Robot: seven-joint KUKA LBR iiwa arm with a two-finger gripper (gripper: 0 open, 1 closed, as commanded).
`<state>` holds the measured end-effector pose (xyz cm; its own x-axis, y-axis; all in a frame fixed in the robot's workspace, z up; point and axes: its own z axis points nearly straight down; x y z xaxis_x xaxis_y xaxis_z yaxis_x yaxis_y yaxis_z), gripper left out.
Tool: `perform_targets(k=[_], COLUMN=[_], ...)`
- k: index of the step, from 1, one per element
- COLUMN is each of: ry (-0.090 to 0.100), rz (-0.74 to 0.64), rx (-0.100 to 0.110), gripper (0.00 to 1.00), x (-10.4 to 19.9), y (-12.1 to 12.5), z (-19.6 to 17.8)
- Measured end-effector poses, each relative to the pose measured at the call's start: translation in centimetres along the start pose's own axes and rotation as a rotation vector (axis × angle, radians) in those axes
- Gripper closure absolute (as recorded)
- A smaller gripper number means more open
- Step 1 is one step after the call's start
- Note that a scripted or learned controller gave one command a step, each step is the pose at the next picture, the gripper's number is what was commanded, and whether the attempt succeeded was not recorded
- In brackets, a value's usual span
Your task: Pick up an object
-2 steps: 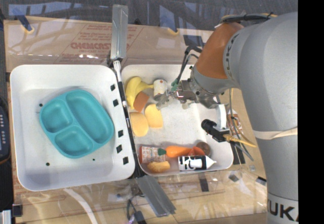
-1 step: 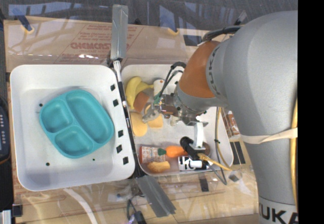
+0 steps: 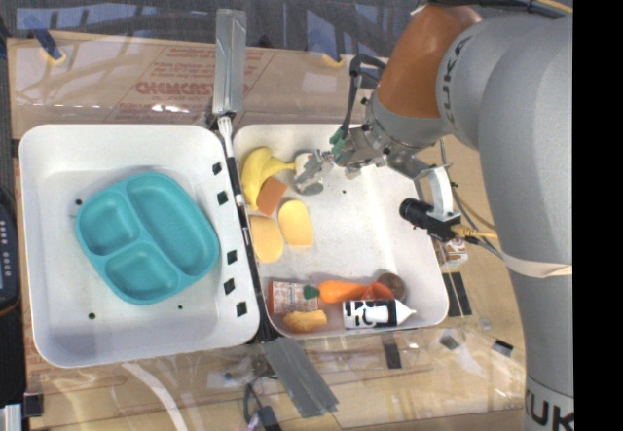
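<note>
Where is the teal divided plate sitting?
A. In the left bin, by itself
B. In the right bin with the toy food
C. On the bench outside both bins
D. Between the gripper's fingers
A: the teal divided plate lies flat in the left bin, while the toy food sits in the right bin.

A brown cardboard-covered worktop (image 3: 117,79) with red printing fills the frame's middle. Directly on it sit two shallow white plastic bins side by side: one at left (image 3: 39,225), one at centre-right (image 3: 428,293).
</note>
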<state>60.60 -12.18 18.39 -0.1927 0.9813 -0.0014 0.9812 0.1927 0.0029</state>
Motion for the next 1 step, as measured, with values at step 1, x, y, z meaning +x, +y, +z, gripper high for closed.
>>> perform_targets(k=[1], ry=[0.0], rz=[-0.034], rx=[-0.003], gripper=[0.0], x=[0.2], y=[4.46], z=[9.01])
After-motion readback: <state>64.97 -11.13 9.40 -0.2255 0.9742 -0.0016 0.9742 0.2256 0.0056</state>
